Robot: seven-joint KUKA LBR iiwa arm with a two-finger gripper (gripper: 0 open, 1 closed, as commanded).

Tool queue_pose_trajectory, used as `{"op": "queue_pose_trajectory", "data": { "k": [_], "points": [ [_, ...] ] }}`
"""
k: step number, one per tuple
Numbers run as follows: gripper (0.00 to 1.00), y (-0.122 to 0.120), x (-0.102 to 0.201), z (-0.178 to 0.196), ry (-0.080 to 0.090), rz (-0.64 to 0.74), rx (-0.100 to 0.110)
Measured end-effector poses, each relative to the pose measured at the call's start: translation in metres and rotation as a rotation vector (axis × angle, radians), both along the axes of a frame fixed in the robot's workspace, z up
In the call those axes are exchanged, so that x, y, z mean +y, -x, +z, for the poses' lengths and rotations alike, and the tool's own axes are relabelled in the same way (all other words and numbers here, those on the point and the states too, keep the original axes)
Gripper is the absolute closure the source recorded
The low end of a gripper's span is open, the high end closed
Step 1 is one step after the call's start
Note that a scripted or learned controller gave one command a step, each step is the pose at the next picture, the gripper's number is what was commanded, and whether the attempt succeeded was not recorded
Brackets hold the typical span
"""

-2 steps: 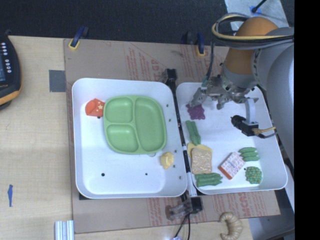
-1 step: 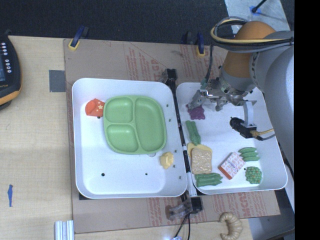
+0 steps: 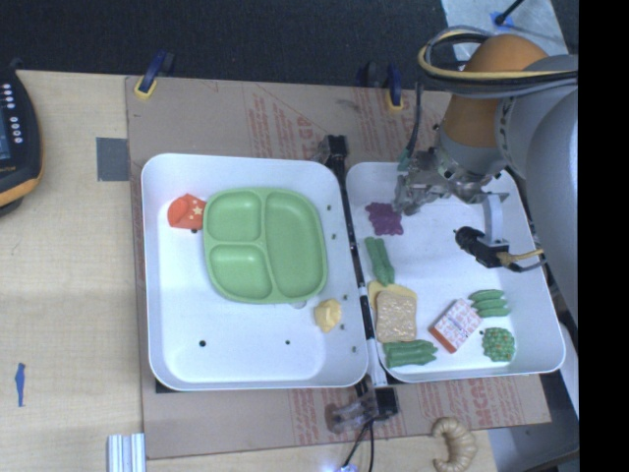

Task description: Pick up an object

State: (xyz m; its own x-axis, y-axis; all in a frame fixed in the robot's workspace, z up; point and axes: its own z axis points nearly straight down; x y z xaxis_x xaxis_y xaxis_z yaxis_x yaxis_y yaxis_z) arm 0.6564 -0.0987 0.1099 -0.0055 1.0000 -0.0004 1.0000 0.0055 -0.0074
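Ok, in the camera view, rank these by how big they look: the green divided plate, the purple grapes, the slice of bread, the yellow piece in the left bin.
1. Green divided plate, clearly largest.
2. Slice of bread.
3. Purple grapes and yellow piece look about alike; I won't rank them.

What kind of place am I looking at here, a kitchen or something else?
Most likely a robot test bench in a lab, not a kitchen. The grey arm reaches over two white bins, the food is toys, such as purple grapes and a green divided plate, and clamps pin the cardboard base.
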Motion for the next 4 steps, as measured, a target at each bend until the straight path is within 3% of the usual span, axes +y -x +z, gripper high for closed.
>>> {"op": "queue_pose_trajectory", "data": {
  "k": [1, 2, 3, 4],
  "points": [
    [0.0, 0.0, 0.0, 0.0, 0.0, 0.001, 0.001],
    [0.0, 0.012, -0.1, -0.01, 0.004, -0.01, -0.006],
    [0.0, 0.148, -0.074, 0.013, -0.004, -0.004, 0.005],
    [0.0, 0.083, -0.07, 0.038, 0.001, 0.001, -0.012]
  ]
}}
